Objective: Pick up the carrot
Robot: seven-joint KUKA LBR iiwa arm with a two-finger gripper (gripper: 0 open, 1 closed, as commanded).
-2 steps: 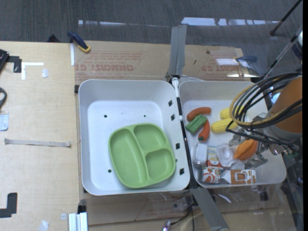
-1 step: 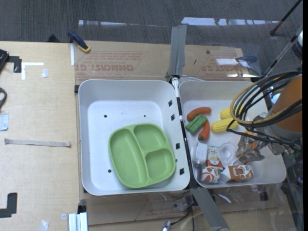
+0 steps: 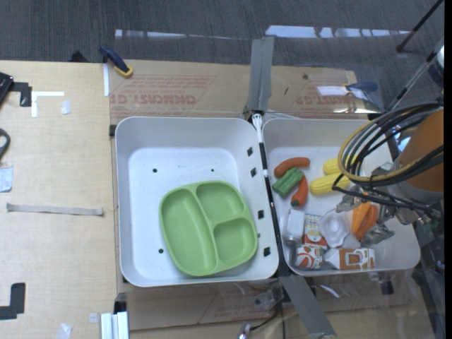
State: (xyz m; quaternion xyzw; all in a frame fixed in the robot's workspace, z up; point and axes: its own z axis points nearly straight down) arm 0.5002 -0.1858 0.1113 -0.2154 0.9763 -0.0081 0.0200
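Observation:
The carrot (image 3: 363, 219), a short orange wedge, sits at the right side of the right bin (image 3: 402, 260). My gripper (image 3: 364, 220) reaches in from the right under a loop of black cables. Its metal fingers (image 3: 347, 204) stand on either side of the carrot, shut on it. The carrot's lower end is hidden behind the finger parts, and I cannot tell whether it is lifted off the bin floor.
The right bin also holds a red sausage (image 3: 292, 164), a green piece (image 3: 287, 181), a red-orange pepper (image 3: 300, 191), yellow corn (image 3: 323, 184), a clear cup (image 3: 332, 226), a white packet (image 3: 294, 226) and cartons (image 3: 339, 258). A green divided plate (image 3: 208, 226) lies in the left bin (image 3: 134, 189).

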